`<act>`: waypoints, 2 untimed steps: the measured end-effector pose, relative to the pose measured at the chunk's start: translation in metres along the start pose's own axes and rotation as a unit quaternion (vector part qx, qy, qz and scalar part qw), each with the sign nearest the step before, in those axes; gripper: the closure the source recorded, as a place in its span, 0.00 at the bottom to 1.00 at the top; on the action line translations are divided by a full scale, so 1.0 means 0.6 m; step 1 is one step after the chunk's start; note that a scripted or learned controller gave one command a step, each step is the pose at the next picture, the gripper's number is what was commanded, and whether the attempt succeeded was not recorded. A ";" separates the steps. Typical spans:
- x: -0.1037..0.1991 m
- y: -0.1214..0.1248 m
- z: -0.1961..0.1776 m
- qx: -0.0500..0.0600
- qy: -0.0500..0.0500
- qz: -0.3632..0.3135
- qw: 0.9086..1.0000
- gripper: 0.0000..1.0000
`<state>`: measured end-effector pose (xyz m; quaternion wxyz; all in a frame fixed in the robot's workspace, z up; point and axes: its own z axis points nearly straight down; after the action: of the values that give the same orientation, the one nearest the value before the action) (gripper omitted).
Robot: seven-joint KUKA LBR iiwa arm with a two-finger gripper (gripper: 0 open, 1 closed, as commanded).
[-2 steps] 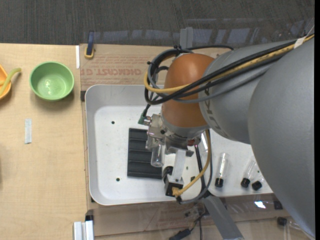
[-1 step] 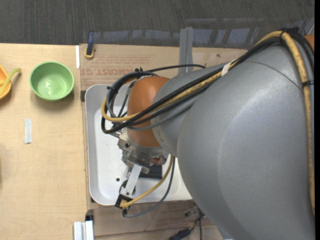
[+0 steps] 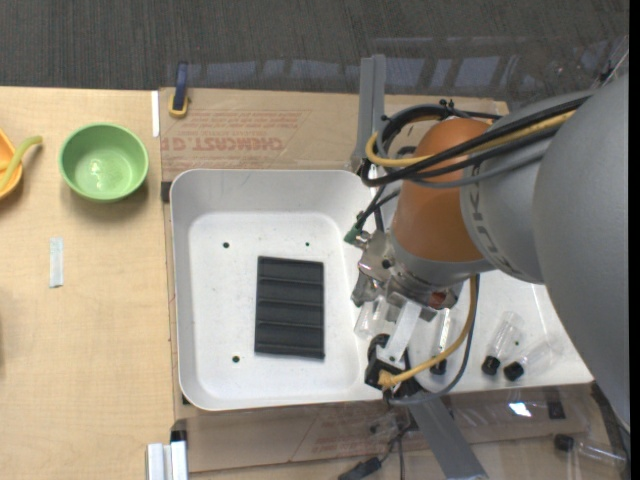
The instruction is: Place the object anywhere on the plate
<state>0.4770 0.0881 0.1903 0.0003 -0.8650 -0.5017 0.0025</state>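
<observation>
A black ribbed rectangular plate point(image 3: 290, 306) lies flat in the left white bin point(image 3: 200, 268), a little right of its middle. My gripper point(image 3: 372, 313) hangs low over the divide between the two bins, just right of the plate, and the wrist and orange band point(image 3: 440, 203) hide much of it. Nothing shows between its tips. In the right bin point(image 3: 560, 368), two small clear pieces with black caps point(image 3: 502, 356) lie near the front, right of the gripper.
A green bowl point(image 3: 104, 162) stands on the wooden bench at the far left, beside an orange item point(image 3: 6, 166) cut by the edge. A small pale strip point(image 3: 56, 263) lies below them. Brown cardboard point(image 3: 260, 133) sits under the bins.
</observation>
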 end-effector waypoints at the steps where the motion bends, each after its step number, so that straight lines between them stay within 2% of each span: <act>1: 0.115 0.121 -0.137 -0.001 0.000 -0.091 0.996 1.00; 2: 0.160 0.027 0.004 0.000 -0.001 -0.080 0.997 1.00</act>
<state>0.5386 0.1633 0.1878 0.0003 -0.8224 -0.5689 0.0035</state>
